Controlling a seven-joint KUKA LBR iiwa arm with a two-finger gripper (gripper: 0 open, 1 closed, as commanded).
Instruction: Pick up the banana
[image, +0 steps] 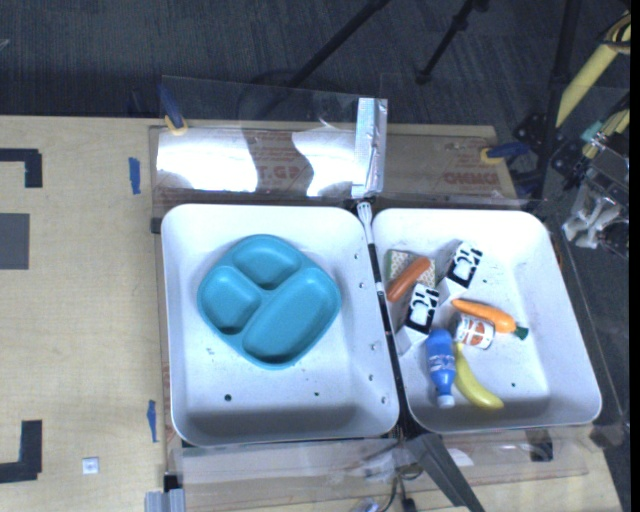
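Banana (474, 383) is seen lying untouched in the right bin (570, 330) beside a bottle (440, 366); pickup is judged not begun, and jaw state cannot be told.

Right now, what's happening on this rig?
Nothing is being handled yet. The banana lies in the right bin, near its front, touching a blue bottle, with a carrot, a small can and a few other items just behind. The left bin holds a blue divided plate. The arm's hardware sits at the right edge, off the bins, so the pick hasn't started.
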